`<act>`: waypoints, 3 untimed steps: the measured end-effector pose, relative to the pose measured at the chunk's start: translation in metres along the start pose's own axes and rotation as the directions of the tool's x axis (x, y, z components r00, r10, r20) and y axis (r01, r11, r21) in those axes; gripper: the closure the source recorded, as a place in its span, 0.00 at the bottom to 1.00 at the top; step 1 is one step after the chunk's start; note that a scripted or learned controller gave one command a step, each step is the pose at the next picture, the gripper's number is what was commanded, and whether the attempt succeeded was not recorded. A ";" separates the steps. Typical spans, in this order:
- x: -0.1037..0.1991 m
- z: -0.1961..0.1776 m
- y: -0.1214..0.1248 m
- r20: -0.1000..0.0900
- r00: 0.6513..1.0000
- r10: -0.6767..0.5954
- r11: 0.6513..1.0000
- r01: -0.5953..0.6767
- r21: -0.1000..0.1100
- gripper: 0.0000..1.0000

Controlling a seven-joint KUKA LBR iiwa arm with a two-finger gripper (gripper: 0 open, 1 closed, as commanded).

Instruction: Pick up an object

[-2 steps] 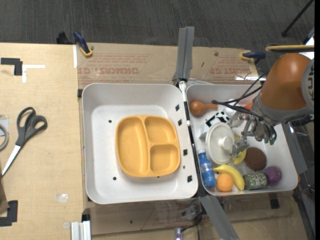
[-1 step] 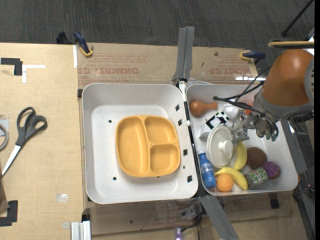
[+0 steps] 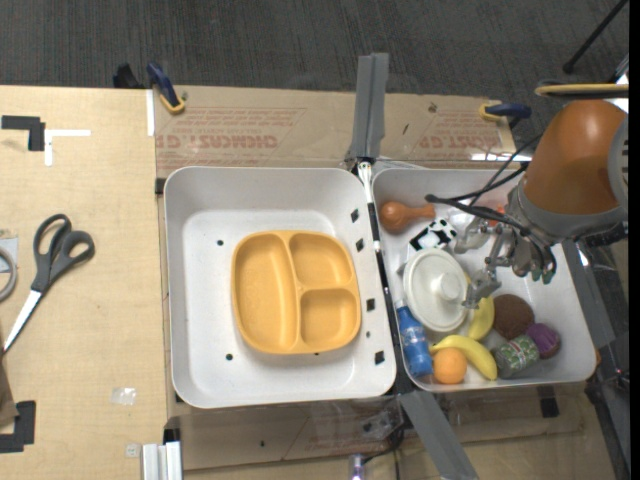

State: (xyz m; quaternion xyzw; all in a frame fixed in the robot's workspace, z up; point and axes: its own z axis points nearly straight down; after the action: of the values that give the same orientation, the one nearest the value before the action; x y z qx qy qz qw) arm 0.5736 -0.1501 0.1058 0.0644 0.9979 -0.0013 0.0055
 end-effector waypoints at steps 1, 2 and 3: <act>0.029 0.013 -0.014 -0.009 0.992 0.129 0.992 -0.129 -0.001 0.00; 0.028 0.003 -0.014 -0.005 0.992 0.126 0.992 -0.126 0.001 1.00; 0.053 -0.121 0.045 -0.007 0.993 0.115 0.993 -0.115 -0.001 1.00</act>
State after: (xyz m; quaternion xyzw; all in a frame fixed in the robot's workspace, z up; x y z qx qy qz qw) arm 0.5255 -0.0983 0.2257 0.1217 0.9926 0.0000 0.0019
